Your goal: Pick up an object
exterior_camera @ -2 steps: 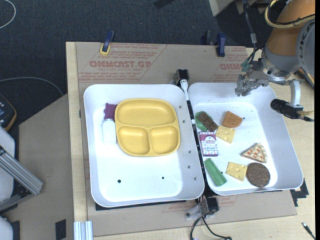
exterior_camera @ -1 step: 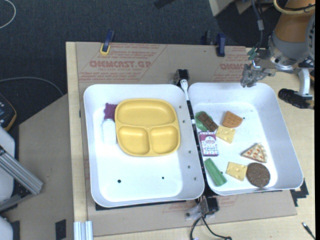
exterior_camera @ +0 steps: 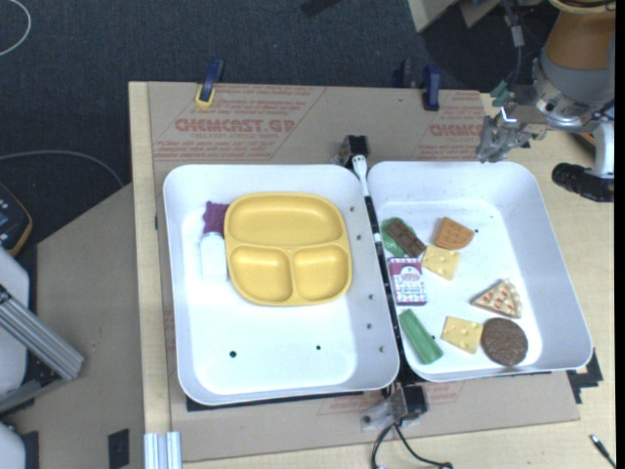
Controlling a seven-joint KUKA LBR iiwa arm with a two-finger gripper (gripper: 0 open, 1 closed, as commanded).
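My gripper hangs at the far edge of the right bin, above its back rim and with nothing seen in it. Several toy foods lie in that bin: a dark green and brown piece, an orange toast, a cheese cube, a pink carton, a pizza slice, a green pickle, a second cheese piece and a round brown patty. All of them sit nearer the camera than the gripper.
The left bin holds a yellow divided plate, with a purple item and a white bottle along its left side. Clamps stand at the board's far edge.
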